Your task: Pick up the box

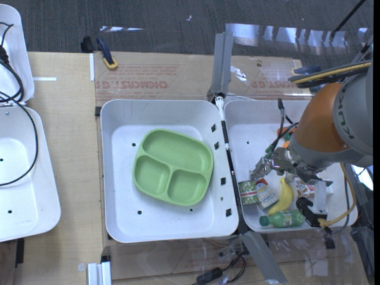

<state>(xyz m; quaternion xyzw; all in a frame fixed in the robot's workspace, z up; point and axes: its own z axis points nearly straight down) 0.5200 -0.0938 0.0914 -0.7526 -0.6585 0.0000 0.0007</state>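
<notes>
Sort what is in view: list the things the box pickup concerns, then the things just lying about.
For the job:
- box, lying in the right bin by the left wall
- gripper, low in that bin, just above the box

Lying about:
- banana
- green bottle
- green plate in the left bin
</notes>
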